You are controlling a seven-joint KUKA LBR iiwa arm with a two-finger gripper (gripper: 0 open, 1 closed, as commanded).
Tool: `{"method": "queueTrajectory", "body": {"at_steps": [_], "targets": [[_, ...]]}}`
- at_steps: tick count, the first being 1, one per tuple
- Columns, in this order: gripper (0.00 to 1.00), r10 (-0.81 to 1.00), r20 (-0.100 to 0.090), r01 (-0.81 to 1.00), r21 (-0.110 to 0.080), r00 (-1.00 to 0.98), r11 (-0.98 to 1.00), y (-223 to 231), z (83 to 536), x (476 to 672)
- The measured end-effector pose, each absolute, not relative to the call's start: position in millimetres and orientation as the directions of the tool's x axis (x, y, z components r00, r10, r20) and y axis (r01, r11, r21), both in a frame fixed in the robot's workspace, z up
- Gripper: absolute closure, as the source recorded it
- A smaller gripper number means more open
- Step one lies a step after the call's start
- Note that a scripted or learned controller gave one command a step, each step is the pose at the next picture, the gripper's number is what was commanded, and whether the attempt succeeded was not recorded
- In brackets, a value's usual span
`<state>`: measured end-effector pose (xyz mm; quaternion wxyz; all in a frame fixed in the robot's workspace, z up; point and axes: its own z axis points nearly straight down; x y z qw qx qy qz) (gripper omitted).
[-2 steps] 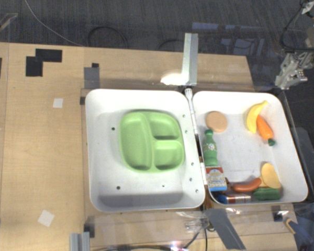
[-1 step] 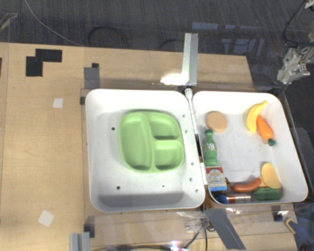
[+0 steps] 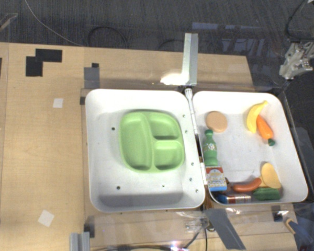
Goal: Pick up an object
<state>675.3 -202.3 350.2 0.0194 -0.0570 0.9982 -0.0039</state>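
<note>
The right bin (image 3: 235, 145) holds several small items. A tan round biscuit (image 3: 216, 121) lies near its far left. At the far right a yellow banana (image 3: 254, 115) touches an orange carrot (image 3: 265, 128). A green bottle (image 3: 210, 148) lies along the left wall, with a red and white box (image 3: 216, 179) below it. At the near edge are a red sausage (image 3: 246, 185), a yellow wedge (image 3: 270, 175) and a green vegetable (image 3: 266, 193). The gripper (image 3: 298, 59) hangs beyond the bin's far right corner, away from all the items.
In the left bin (image 3: 102, 156) sits a green divided plate (image 3: 150, 140). A metal post (image 3: 190, 61) rises behind the divider between the bins. The wooden bench (image 3: 36, 140) spreads to the left.
</note>
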Motion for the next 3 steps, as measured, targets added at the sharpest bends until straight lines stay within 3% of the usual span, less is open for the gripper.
{"method": "queueTrajectory", "body": {"at_steps": [2, 3], "targets": [[1.0, -0.117, -0.064, -0.117, -0.017, -0.991, 0.993, -200.5, 380.3, 679.3], [1.0, -0.041, -0.008, -0.041, -0.003, -0.999, 0.999, -207.4, 322.5, 567.0]]}}
